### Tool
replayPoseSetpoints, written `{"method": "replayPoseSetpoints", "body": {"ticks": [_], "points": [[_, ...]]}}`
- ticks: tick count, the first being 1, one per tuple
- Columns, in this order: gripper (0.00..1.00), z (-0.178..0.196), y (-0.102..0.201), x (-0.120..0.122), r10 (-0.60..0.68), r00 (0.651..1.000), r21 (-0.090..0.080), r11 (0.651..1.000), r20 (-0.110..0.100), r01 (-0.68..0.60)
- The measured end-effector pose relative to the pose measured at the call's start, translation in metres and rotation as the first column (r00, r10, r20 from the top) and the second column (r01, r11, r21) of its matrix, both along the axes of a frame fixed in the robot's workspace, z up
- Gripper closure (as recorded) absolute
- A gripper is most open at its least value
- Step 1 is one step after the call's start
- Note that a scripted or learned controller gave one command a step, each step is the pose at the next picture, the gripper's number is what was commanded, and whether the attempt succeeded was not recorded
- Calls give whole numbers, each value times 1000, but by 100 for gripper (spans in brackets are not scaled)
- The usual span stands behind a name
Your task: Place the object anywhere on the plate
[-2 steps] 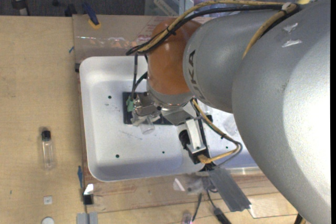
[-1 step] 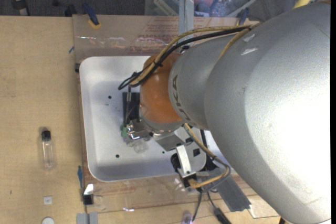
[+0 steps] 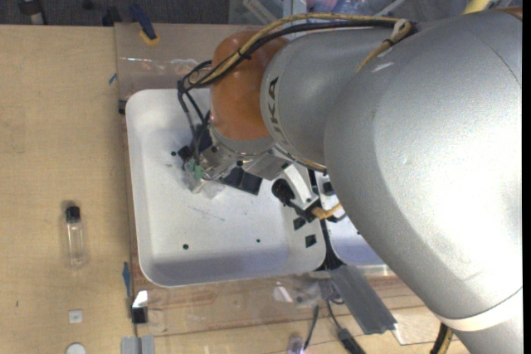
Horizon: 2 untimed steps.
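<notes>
Though its grip cannot be told, the hand (image 3: 199, 174) perhaps covers the object.

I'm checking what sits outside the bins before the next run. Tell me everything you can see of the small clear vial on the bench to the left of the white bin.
The vial is a small transparent tube, glass or clear plastic by its look, with a dark cap at its far end. It lies flat on the tan wooden bench, its length running roughly toward and away from the camera. It rests well apart from the white bin, and nothing but the bench touches it. Any contents are too small to make out.
</notes>
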<state>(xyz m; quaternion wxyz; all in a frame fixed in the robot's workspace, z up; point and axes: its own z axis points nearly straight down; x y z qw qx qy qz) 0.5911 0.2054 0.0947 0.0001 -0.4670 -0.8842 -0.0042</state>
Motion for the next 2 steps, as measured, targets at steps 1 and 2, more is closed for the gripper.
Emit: {"method": "replayPoseSetpoints", "body": {"ticks": [1, 2], "points": [[100, 54, 10, -65, 468, 884, -6, 884, -4, -468], [100, 43, 20, -4, 547, 837, -8, 837, 0, -547]]}}
